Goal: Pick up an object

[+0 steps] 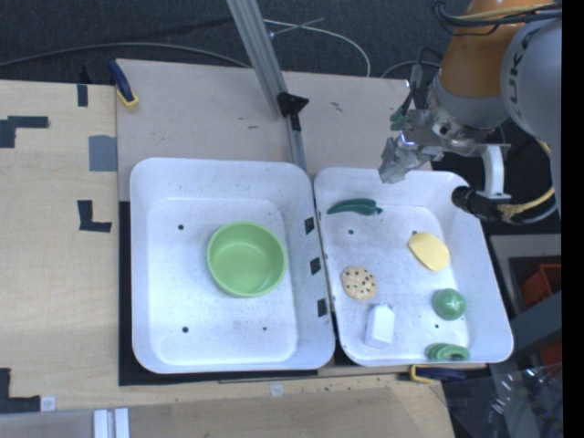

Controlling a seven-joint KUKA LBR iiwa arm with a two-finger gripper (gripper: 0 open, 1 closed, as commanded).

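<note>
Seen from your overhead camera, the left bin [146,245] held a single green bowl [245,259], upright and set near the middle of its floor. A grey metal pole [265,62] slanted down from the top of the frame and ended at the seam where the two bins met.

In the right bin [488,272], the candidates for your pick lay spread apart. A dark green pepper-like piece [354,207] lay flat along the far wall, nearest the seam. Nearer the camera sat a round speckled cookie [359,283], and just beside it toward the near rim stood a small white block [380,325]. Farther right lay a yellow lemon-like piece [429,250], then a round green item [448,304], and a flat green ringed piece [446,352] against the near wall.

Your gripper [396,169] hung over the far rim of the right bin, tilted down from the orange-banded arm [488,44] at the frame's upper right. Nothing lay between its fingers, and whether they stood apart or together could not be made out at this angle. The pepper-like piece was the closest object, lying to the left of the fingertips and toward the camera, and not touching them; the lemon-like piece sat well apart, nearer the camera.
</note>
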